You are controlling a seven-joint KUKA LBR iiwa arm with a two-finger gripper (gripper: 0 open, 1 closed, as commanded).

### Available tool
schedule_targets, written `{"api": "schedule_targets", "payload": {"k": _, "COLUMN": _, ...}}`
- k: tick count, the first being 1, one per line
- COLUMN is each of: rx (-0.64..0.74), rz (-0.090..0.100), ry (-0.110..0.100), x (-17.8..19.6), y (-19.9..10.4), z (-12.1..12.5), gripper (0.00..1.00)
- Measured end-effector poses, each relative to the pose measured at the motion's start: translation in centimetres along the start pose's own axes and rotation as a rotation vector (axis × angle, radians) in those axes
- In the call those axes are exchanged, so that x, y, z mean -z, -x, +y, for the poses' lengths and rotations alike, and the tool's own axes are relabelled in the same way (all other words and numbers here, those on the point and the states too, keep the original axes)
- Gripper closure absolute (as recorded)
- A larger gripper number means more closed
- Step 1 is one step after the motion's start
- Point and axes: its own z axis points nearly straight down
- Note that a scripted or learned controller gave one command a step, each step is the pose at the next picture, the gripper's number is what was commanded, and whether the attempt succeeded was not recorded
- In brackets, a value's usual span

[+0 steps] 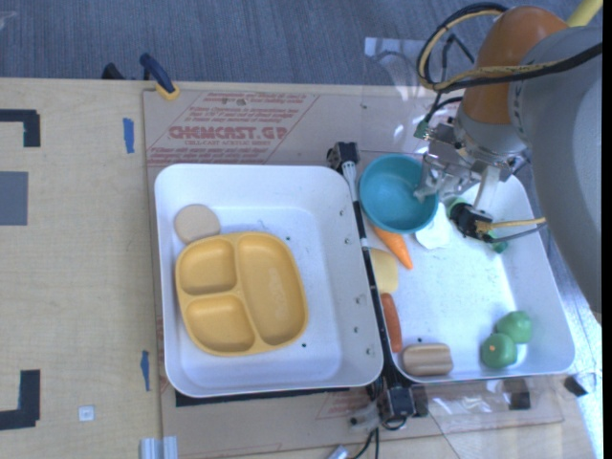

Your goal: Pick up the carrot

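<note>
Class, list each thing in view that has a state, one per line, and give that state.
blue bowl: upright, tucked in right bin's far-left corner
carrot: lying flat, partly under the bowl
yellow tray: upright in left bin
gripper: over the bowl's rim

High fixed overhead view, slanting down on both bins.
</note>
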Motion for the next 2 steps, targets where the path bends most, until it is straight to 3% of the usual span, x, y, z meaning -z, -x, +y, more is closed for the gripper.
{"api": "schedule_targets", "payload": {"k": 1, "rx": -0.003, "rz": -0.009, "ry": 0.017, "x": 0.90, "y": -0.54, "z": -1.00, "gripper": 1.00}}
{"api": "schedule_targets", "payload": {"k": 2, "rx": 0.005, "rz": -0.012, "ry": 0.018, "x": 1.02, "y": -0.64, "z": -1.22, "gripper": 1.00}}
